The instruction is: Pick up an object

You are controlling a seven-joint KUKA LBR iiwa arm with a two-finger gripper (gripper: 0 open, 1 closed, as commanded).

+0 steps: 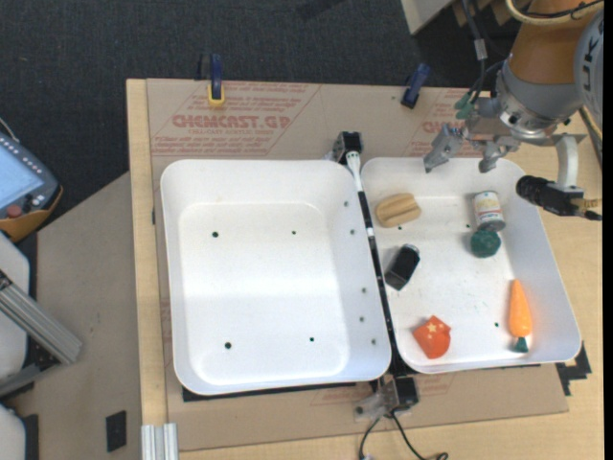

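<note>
Two shallow white bins sit side by side on a cardboard-covered desk (287, 113), seen from above at a slant. The left bin (182, 257) shows bare white floor w/ a few small dark dots. The right bin (551, 286) holds the objects. Nearest the camera: a red, strawberry-like item (433, 337) by the near-left corner, and an orange carrot (518, 310) w/ a green tip along the right wall, well apart from it. Mid-bin, a small black object (401, 265) lies tilted just beside the divider betw. the bins. Farther back, a tan bread-roll shape (397, 209) rests near the far-left corner; to its right a small labelled bottle (488, 211) lies just beside a dark green round piece (484, 243).

Beyond the bin's far edge, the grey arm (551, 36) w/ its orange band reaches in from the upper right. Its end effector (464, 154) hangs over the far rim of the right bin, two fingers spread apart w/ nothing betw. them, well clear of every object. Blue clamps (215, 77) pin the cardboard at the far edge.
</note>
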